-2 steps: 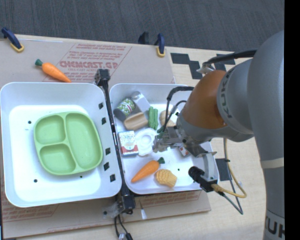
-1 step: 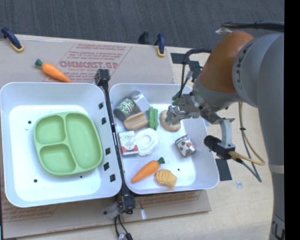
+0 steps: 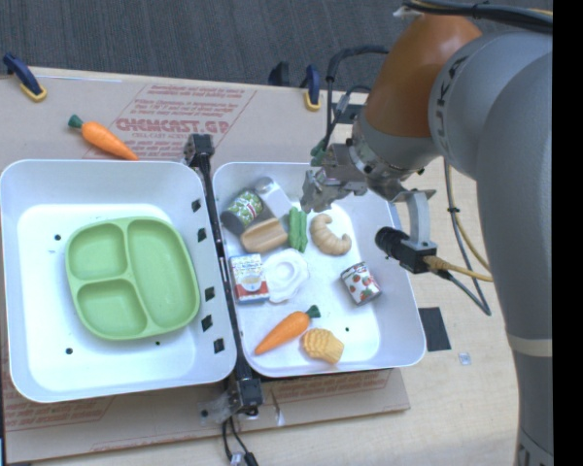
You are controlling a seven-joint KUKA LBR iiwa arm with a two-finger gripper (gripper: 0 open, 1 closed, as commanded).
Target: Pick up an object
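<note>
A brown cardboard-covered tabletop point(image 3: 175, 105) on dark grey carpet carries an orange toy carrot point(image 3: 102, 137) near its far left corner. The left white bin point(image 3: 19, 289) holds a green divided plate point(image 3: 132, 277). The right white bin point(image 3: 394, 318) holds toy food: croissant point(image 3: 330, 235), second carrot point(image 3: 284, 330), can point(image 3: 360, 282). The claw point(image 3: 318, 187) hovers at that bin's far edge; whether it is clenched I cannot tell.

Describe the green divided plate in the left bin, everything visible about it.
The green plate is a light green, matte plastic-looking tray with rounded corners and three compartments: two smaller ones on the left, one long one on the right, split by raised ridges. It lies flat, right side up, turned slightly askew, near the middle of the left bin floor. Nothing sits in its compartments. It touches only the bin floor, apart from the walls.
</note>
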